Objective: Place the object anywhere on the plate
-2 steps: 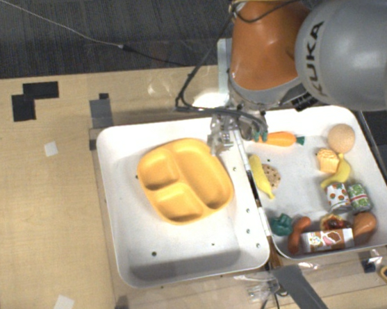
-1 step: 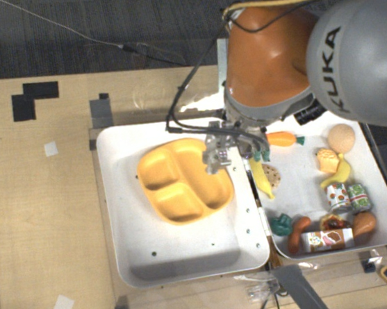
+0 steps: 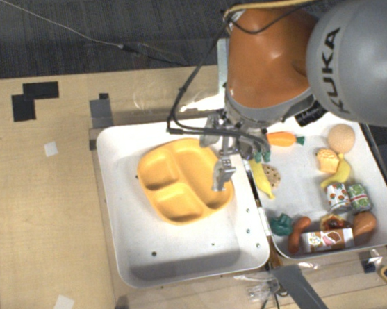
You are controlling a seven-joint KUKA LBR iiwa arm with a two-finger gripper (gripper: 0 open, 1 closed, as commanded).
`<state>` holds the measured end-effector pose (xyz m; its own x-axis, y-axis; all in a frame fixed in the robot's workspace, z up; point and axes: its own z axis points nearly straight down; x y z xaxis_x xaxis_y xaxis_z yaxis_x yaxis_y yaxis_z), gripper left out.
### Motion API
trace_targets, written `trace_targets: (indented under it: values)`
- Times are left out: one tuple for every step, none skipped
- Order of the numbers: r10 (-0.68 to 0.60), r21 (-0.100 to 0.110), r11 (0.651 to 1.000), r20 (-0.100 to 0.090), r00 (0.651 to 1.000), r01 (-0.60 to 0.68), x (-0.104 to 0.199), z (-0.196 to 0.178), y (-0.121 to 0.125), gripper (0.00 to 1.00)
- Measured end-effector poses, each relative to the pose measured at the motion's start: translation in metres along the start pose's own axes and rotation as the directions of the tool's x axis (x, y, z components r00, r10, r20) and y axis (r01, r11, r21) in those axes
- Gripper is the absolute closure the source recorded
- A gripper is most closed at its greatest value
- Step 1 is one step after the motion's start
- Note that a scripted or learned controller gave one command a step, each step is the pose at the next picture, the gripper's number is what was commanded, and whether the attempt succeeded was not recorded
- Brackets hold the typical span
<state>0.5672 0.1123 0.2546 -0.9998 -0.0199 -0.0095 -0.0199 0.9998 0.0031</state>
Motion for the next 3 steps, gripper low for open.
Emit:
trace_targets:
  values:
    - [-0.002, -0.003, 1.000, 0.009, 1.000, 0.002, -0.002, -0.013, 0.001, 1.00]
    - [-0.002, -0.003, 1.000, 0.009, 1.000, 0.002, -0.002, -0.012, 0.001, 0.00]
    - [0.041, -0.004, 0.999, 0.009, 0.999, -0.041, 0.038, -0.110, 0.052, 0.00]
